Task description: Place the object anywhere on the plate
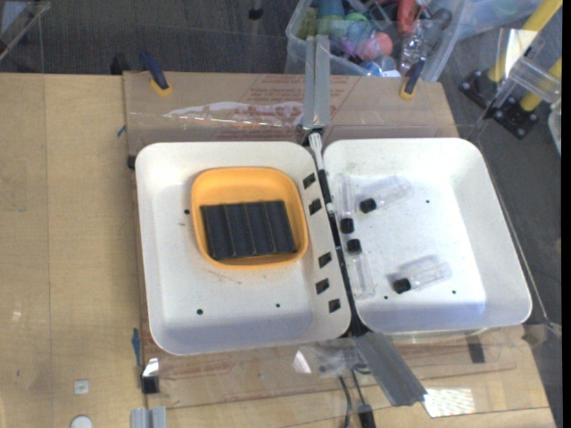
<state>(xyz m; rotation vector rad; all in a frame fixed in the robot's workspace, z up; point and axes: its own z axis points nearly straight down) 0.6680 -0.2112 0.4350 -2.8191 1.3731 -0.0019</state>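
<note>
**Ribbed block already lies on the plate**

A dark, ribbed rectangular block (pixel 248 230) lies flat inside the orange plate (pixel 207 185), which sits in the left bin (pixel 169 315). The block covers most of the plate's floor. Its long side runs across the view and it is turned slightly against the plate's edges. It appears to sit wholly within the rim, with an orange margin visible all round. No part overhangs onto the white of the bin.

In the right bin (pixel 468 266) are small clear vials with black caps. One (pixel 382 194) lies near the upper middle and another (pixel 419 275) lower down. There seem to be more (pixel 350 239) close against the divider between the bins, though they are too faint to count.

If the block is the task's object, the placing step looks finished and only the check remains that it rests steady and level. If a vial is meant instead, the task stands at its start. The next move would then be a pick from the right bin. The vials are clear and round, so they are likely to roll or slip. They would need a grasp across the body, then a carry over the divider to the narrow orange margin beside the block.
</note>
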